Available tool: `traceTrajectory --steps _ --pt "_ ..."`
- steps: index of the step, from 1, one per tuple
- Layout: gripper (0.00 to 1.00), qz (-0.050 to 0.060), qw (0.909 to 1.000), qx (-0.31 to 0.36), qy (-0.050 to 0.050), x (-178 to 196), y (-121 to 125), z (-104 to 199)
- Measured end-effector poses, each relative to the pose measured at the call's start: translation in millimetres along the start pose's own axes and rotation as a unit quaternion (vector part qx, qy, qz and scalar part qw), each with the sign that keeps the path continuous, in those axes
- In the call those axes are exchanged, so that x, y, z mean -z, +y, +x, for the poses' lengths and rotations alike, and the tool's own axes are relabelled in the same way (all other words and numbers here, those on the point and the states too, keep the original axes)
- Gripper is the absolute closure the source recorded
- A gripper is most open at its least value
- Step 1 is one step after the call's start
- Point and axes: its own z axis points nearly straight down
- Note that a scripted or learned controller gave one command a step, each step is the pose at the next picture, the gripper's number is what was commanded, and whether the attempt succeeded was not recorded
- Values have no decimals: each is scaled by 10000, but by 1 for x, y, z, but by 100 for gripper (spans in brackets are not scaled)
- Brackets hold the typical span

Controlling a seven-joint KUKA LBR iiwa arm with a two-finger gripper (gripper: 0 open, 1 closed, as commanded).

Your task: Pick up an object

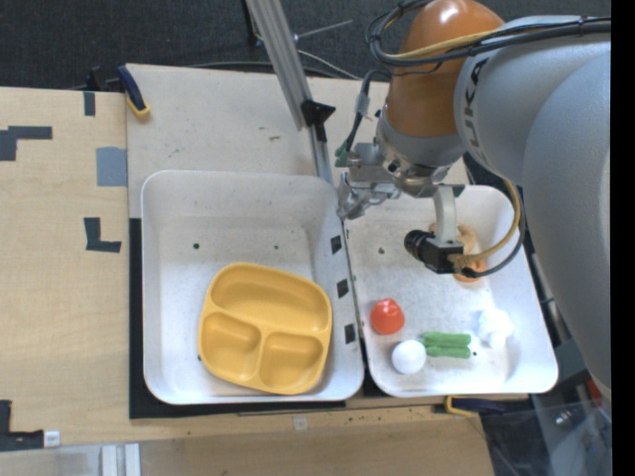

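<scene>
Nearest you, the white ball (pixel 408 356), green piece (pixel 445 344) and red object (pixel 387 316) lie in the right bin (pixel 526 365), well apart from the gripper (pixel 349 204) farther back; its fingers' state you cannot tell.

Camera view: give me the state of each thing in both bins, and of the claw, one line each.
Yellow divided tray: lying flat in the left bin, open side up.
Red object: resting on the floor of the right bin.
White ball: resting beside the green object.
Green object: lying on its side.
Claw: above the divide between the bins, nothing visibly held.
</scene>
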Motion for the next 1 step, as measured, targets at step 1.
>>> traceTrajectory --steps 1 --pt "100 9 10000 -4 -4 -17 18 54"
